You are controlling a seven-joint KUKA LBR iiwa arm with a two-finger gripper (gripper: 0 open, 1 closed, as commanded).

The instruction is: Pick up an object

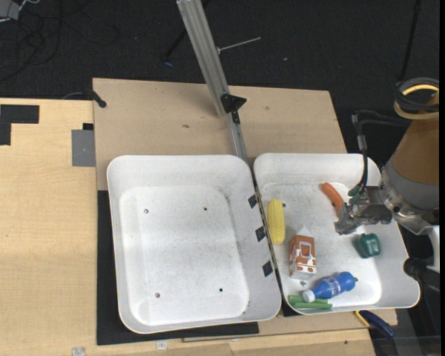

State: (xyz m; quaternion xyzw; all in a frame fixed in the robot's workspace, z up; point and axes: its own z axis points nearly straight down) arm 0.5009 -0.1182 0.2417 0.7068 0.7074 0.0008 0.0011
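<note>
The right bin [297,170] holds several objects. A yellow corn cob [276,222] lies near its left wall, with an orange and white carton [302,254] just right of it. A blue bottle [334,285] and a green stick [309,302] lie at the front. An orange carrot-like piece [331,193] sits toward the back right, and a dark green block [368,245] is at the right. My gripper [351,219] hangs low over the bin between the orange piece and the green block. I see nothing held in it.
The left bin [133,176] sits beside the right one, with black clips [261,233] along the shared wall. A slanted metal rail [208,58] rises behind the bins. The arm's orange and grey body [415,154] fills the right side.
</note>
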